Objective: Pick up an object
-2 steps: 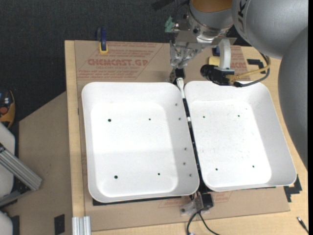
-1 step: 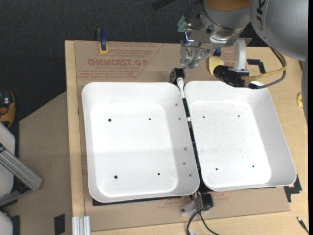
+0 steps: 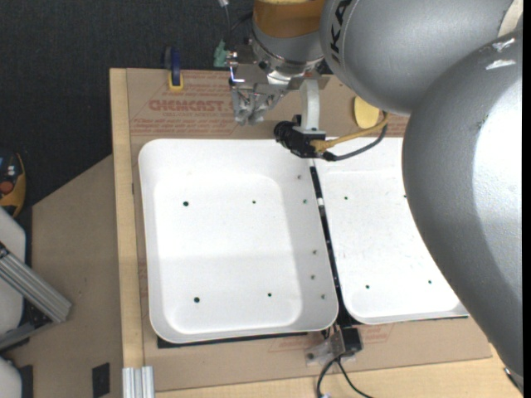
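At the near edge of the bench (image 3: pixel 249 363), a cable connector (image 3: pixel 344 342) sits by the seam where the two bins meet. The left bin (image 3: pixel 158 222) and right bin (image 3: pixel 373 305) lie side by side, presumably so the arm can reach either; no object to pick up can be made out on their visible floors. Beyond the left bin's far rim the hand (image 3: pixel 246 106) hangs over the cardboard (image 3: pixel 191 102); its finger spread cannot be told, and nothing shows in it.
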### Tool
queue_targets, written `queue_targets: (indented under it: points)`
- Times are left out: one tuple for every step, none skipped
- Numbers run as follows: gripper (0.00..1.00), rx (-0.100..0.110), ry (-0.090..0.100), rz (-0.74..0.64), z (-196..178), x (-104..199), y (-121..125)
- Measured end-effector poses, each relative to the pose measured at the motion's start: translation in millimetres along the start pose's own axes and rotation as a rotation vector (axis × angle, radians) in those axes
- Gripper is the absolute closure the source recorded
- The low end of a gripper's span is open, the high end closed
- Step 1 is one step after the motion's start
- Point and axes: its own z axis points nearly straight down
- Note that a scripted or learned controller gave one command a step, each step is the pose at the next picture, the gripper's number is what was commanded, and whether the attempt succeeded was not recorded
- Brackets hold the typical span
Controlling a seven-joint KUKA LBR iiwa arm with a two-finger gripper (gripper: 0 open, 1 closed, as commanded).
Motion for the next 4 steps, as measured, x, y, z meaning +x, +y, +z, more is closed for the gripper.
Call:
queue_targets:
  points:
    - [1.00,-0.011,-0.003,0.012,-58,-46,1]
    - [1.00,0.003,-0.001,0.001,5,53,-5]
    - [1.00,-0.001,-0.003,0.008,-14,55,-18]
    - [1.00,-0.009,-0.002,0.011,-56,28,-23]
